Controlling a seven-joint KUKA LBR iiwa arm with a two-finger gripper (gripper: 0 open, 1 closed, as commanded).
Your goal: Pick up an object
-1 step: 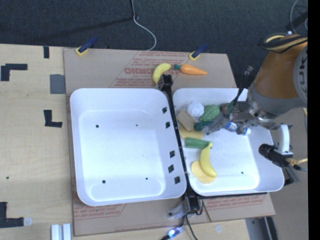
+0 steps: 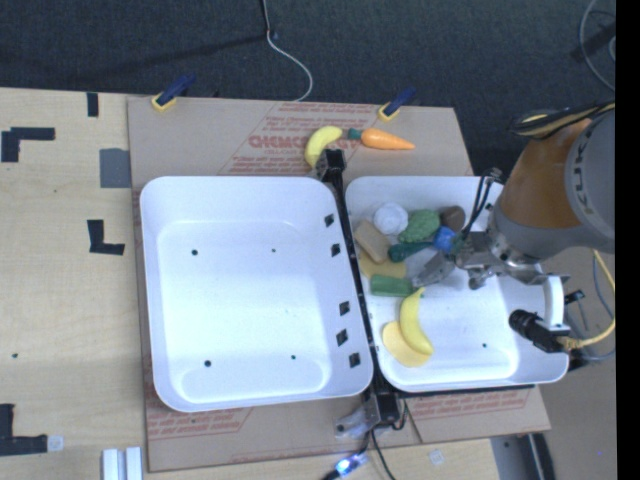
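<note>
The fingers (image 2: 437, 265), too blurred to tell whether open or closed, hang in the right-hand shallow white bin (image 2: 500, 368), just above the yellow plastic banana (image 2: 413, 325).

White bins (image 2: 160, 208) hold a yellow banana (image 2: 413, 326) and seemingly green pieces (image 2: 421, 227).

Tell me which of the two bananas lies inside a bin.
The banana in the right bin, at its near left corner beside the gripper. The other banana lies outside on the cardboard beyond the bins, next to the carrot.
</note>
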